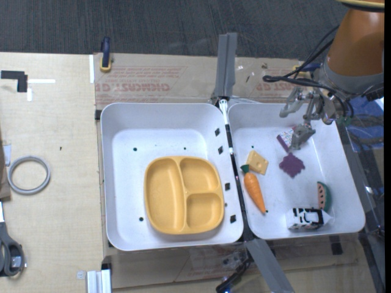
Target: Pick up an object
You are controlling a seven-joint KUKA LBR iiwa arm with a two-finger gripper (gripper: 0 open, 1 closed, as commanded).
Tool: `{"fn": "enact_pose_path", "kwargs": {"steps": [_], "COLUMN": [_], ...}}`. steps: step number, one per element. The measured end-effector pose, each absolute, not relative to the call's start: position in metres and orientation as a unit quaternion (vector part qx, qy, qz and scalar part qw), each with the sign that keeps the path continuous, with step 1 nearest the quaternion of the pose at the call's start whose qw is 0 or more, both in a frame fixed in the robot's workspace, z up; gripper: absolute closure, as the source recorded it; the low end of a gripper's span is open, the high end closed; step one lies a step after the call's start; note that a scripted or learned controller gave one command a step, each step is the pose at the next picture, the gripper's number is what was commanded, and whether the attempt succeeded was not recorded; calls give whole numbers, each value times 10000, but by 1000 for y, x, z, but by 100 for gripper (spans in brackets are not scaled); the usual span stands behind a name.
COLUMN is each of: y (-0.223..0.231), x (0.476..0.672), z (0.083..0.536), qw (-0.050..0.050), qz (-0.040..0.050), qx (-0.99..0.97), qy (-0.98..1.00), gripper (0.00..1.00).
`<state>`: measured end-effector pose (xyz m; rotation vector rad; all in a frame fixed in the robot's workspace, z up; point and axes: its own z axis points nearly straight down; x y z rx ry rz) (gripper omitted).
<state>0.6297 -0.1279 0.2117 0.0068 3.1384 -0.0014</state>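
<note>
Camera view has the claw low in the right bin, its finger state impossible to tell. Just below it lies a purple grape cluster; the orange toy carrot sits lower-left, long axis diagonal, tip away from the claw, yellow cheese wedge beside.

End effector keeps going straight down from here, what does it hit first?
Probably the small purple piece right beside the end effector, or else the right bin floor. The purple grapes lie slightly nearer the camera. Depth is unclear from this single view.
</note>
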Motion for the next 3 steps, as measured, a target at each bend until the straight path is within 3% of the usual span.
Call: {"fn": "enact_pose_path", "kwargs": {"steps": [1, 2, 3], "y": [-136, -136, -176], "x": [599, 599, 581], "z": [240, 240, 158], "qw": [17, 17, 10], "qz": [-3, -2, -3], "qx": [785, 787, 919], "qy": [9969, 9969, 9958], "gripper": [0, 0, 0]}}
